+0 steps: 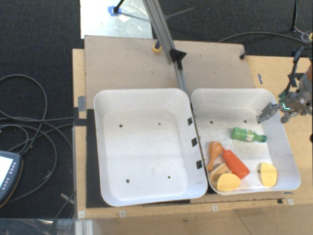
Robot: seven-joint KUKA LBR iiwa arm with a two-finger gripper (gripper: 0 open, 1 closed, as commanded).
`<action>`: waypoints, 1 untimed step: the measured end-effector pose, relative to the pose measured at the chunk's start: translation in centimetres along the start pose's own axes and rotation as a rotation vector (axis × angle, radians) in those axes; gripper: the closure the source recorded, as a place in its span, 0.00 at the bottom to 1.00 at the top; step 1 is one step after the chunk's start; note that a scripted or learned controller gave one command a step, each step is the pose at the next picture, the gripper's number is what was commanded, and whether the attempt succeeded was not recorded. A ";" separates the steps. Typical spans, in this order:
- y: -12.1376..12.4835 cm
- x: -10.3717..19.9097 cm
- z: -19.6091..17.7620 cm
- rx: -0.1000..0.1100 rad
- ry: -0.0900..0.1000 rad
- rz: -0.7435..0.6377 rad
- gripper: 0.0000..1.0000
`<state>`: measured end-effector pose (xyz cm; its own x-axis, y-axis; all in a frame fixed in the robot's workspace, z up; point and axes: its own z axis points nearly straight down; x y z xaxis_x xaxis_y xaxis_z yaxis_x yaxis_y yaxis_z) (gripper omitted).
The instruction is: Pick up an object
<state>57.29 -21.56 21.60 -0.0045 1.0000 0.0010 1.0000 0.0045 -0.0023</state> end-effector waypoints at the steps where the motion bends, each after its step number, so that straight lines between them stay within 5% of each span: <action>1: 0.1 0.0 -0.2 -0.004 -0.002 -0.002 0.00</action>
